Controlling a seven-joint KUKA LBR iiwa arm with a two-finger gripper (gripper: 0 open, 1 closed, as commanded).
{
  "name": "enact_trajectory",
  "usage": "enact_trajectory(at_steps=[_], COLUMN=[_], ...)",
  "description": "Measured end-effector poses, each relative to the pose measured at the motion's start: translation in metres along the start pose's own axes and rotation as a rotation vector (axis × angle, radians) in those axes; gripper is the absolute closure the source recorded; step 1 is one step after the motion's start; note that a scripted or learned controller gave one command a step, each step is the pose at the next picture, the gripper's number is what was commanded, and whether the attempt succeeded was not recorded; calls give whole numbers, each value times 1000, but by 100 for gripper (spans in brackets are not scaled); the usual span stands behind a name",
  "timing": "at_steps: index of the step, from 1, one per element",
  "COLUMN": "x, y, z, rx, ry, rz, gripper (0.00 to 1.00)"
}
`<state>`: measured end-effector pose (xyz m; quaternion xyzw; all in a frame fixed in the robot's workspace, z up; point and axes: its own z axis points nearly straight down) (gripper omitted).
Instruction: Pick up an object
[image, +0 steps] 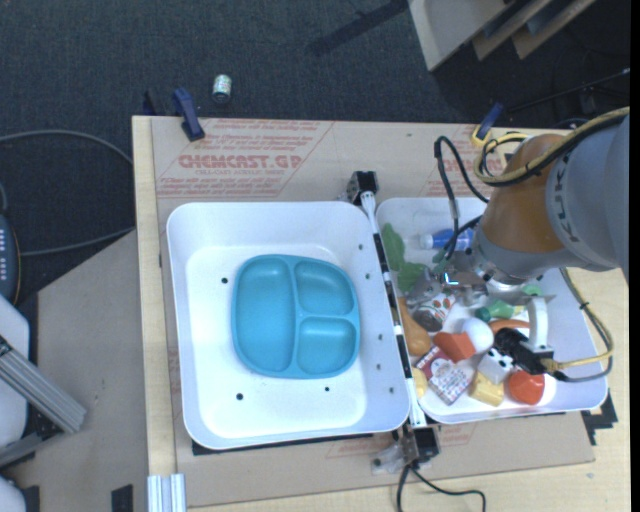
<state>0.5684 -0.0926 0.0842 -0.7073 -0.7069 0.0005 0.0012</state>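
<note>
The right bin (590, 395) holds a heap of small objects. Among them are a white ball (478, 333), an orange-red piece (455, 347), a red tomato-like piece (527, 387), a yellow block (488, 391), a patterned box (450, 381) and a green piece (394, 250). A small clear bottle with a blue cap (441, 240) lies at the back. My gripper (455, 285) is low over the middle of this heap, under the grey wrist and orange band. Nothing shows clearly as held.
The left bin (200, 400) holds a blue divided plate (295, 315). A black clamp (362, 184) sits between the bins at the back. Cables (455, 175) loop from the arm over the right bin's far edge. Blue clips (187, 113) stand on the cardboard bench.
</note>
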Motion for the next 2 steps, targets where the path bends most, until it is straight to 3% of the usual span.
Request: enact_trajectory(at_steps=[1,2], x=[0,31], y=[2,-32], z=[-11,-115], rx=[-6,-3], ry=[-1,-1], rz=[1,-1], gripper=[100,100])
